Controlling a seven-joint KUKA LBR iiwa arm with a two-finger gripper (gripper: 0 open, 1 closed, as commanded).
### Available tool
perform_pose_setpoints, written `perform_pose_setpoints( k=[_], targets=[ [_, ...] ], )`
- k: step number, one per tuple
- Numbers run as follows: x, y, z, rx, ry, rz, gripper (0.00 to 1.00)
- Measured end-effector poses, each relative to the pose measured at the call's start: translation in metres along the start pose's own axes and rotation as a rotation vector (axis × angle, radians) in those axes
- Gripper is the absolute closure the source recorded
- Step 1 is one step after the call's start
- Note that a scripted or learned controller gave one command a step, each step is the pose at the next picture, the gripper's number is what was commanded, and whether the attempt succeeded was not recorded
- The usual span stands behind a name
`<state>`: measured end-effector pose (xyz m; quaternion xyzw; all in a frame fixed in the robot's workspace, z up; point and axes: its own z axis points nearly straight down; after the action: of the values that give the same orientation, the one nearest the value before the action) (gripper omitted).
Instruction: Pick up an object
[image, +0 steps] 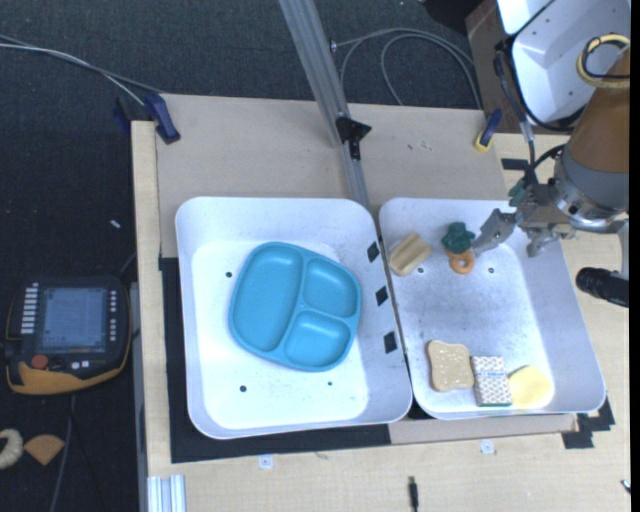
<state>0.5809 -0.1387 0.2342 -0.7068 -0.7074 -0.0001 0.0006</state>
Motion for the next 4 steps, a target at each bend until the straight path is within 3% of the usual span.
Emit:
perform_pose_setpoints(
  k=[3, 4],
  targets=[
    [0.011, -0.015, 0.147, 0.007, 0.002, 0.001, 0.00],
    [0.011, -0.013, 0.132, -0.001, 0.001, 0.001, 1.00]
  ],
)
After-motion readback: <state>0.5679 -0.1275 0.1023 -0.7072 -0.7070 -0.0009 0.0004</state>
